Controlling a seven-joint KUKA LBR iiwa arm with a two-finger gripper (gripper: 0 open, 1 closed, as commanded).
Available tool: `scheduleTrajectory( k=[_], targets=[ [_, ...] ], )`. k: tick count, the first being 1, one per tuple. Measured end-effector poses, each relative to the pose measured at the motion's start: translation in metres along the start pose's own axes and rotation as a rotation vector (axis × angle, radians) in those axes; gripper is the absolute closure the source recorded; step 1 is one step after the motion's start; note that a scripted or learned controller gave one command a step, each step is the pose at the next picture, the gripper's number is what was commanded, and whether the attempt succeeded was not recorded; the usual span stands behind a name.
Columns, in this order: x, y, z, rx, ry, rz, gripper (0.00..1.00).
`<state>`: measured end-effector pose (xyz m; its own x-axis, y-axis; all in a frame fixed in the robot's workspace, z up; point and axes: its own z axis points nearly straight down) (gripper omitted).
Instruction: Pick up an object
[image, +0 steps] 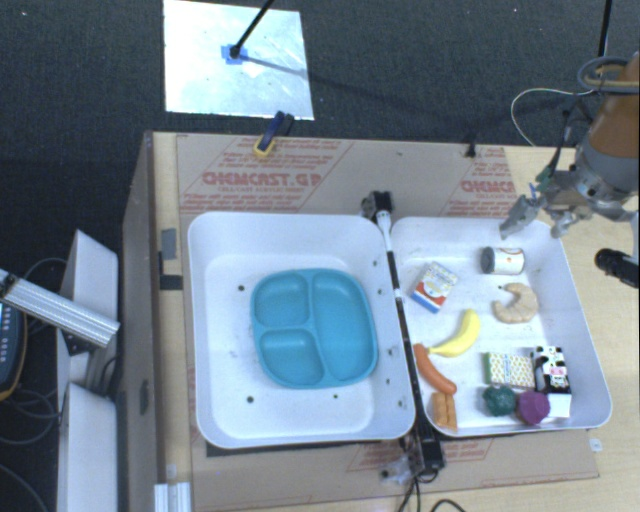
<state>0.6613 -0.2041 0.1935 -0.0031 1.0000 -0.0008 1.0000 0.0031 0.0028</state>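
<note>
Look at how your bench is laid out: the left bin (215, 300) carries a blue divided plate (312, 327) and nothing loose that you can see, while the right bin (580, 330) holds everything worth picking, so any object for this task will come from the right side. The pieces lie scattered with gaps between most of them, which suits a top-down grasp: a small white can (503, 261) on its side near the far edge, a croissant (516, 302) just in front of it, a red-and-white carton (433, 286) toward the divider, a banana (457, 335) mid-bin, and a carrot (435, 370) along the left wall. The near corner is more crowded, with a patterned box (511, 369), a black-and-white carton (550, 368), a dark green piece (499, 400) and a purple one (533, 407) close together or touching; you would probably find those harder to isolate. Your gripper (537, 214) hangs at the bin's far right corner, above the rim, with the arm reaching in from the right. Its two fingers (515, 217) are spread apart and nothing sits between them, so nothing is grasped yet. The can lies nearest and looks the likeliest target.
</note>
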Motion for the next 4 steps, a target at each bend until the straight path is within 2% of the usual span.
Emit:
scheduleTrajectory(
  k=[1,2,3,4],
  targets=[
    [0.072,-0.047,0.017,0.002,0.002,-0.002,0.00],
    [0.090,-0.078,0.103,-0.007,0.000,0.002,0.00],
    [0.085,-0.114,0.103,-0.015,-0.002,0.002,0.00],
    [0.086,-0.114,0.092,-0.013,0.000,0.001,1.00]
  ],
)
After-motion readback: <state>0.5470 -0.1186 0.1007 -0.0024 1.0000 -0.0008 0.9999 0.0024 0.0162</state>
